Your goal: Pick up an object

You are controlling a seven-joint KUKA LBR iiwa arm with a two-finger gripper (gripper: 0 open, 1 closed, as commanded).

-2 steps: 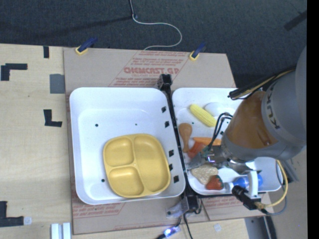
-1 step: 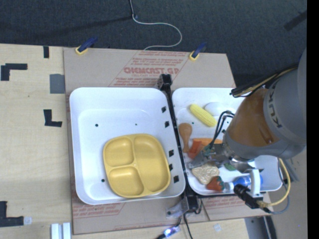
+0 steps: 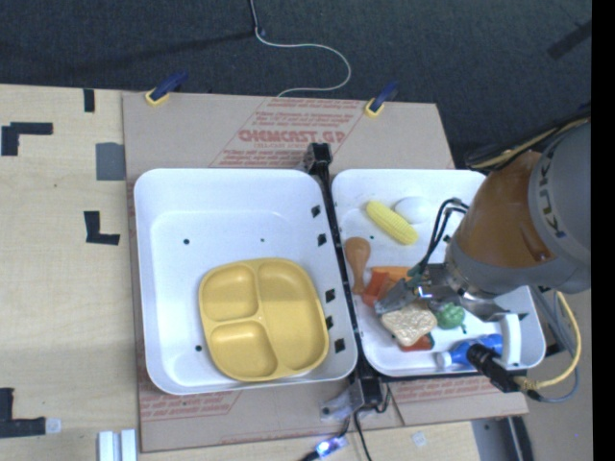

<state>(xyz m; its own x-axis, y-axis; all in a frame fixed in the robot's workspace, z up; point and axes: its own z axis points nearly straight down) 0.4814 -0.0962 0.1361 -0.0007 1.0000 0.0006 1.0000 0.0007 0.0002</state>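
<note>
We see two shallow white plastic bins side by side on a cardboard sheet (image 3: 288, 133). The left bin (image 3: 173, 219) holds a smooth yellow divided plate (image 3: 261, 317) with three compartments, lying toward 5 o'clock. The right bin (image 3: 452, 182) carries a heap of small things: a bumpy yellow corn cob (image 3: 390, 221) at 11 o'clock, a white rounded piece (image 3: 410, 205) just beside it, a tan wooden spoon-like piece (image 3: 357, 255) at 9 o'clock, an orange piece (image 3: 384, 280), a speckled cracker-like slab (image 3: 408, 327) near the middle, a green bit (image 3: 449, 316), and a blue-and-white item (image 3: 478, 349) at 5 o'clock. The grey arm (image 3: 567, 219) with its orange band reaches in from 3 o'clock, wrist bent down. The gripper (image 3: 402, 297) hangs low over the orange piece and the slab; we cannot tell how it is set.
</note>
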